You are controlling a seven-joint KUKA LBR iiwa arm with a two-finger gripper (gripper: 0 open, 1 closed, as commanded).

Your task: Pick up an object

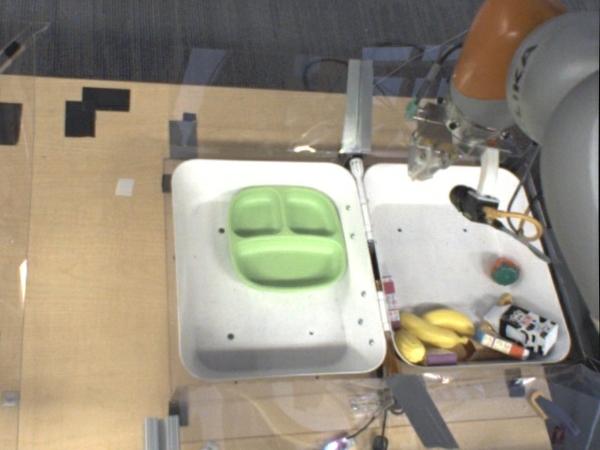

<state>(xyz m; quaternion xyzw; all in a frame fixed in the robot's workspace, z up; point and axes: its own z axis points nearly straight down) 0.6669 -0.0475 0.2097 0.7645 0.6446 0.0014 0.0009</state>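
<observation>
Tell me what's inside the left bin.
The left bin holds a green divided plate, lying flat near its middle, with nothing visible in its three compartments. Whatever might lie under the plate is covered and cannot be seen.

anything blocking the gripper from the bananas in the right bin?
Nothing visible. The gripper sits over the right bin's far edge; the bananas lie at its near edge, bare white floor between. A marker and other small items crowd their right side.

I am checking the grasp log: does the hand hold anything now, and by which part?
Nothing shows in the hand, which hangs over the right bin's far edge.
</observation>
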